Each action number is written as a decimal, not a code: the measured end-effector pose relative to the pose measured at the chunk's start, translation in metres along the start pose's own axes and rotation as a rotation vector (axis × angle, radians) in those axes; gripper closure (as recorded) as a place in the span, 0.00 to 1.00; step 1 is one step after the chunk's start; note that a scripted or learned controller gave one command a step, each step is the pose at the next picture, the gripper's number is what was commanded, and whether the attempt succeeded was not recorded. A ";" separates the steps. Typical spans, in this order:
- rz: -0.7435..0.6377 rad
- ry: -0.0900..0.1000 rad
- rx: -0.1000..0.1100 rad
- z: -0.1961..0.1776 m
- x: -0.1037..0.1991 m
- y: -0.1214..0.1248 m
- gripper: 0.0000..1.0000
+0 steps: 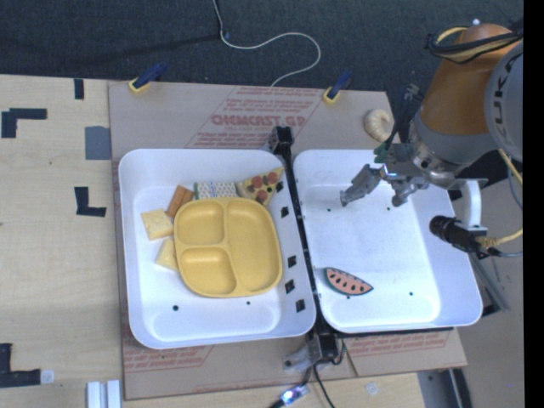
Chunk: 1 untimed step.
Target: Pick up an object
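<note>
Toys crowd the left bin (136, 228): a yellow divided plate (228, 246) lies over small food pieces. The right bin (425, 313) holds a watermelon slice (347, 282) near its front edge. Farther right, the gripper (374, 187) hangs over that bin's back, fingers spread apart and holding nothing. This looks like the approach step; next it must travel forward and descend over the slice.

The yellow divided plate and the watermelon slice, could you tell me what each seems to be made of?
The yellow divided plate looks like moulded plastic with a matte to slightly satin finish: uniform colour, rounded compartment ridges. The watermelon slice in the right bin seems a toy, probably plastic or rubber; its flat red face with dark seeds and thin green rim look painted. Too small to be sure.
</note>
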State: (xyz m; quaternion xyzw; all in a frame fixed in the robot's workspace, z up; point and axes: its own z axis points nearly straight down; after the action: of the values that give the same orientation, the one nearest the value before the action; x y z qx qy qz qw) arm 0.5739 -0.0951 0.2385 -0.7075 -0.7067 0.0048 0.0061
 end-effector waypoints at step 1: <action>-0.003 -0.002 -0.014 -0.008 0.000 0.002 0.00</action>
State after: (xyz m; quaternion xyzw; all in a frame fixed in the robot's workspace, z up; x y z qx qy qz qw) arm 0.5763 -0.0950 0.2460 -0.7065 -0.7078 0.0004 0.0006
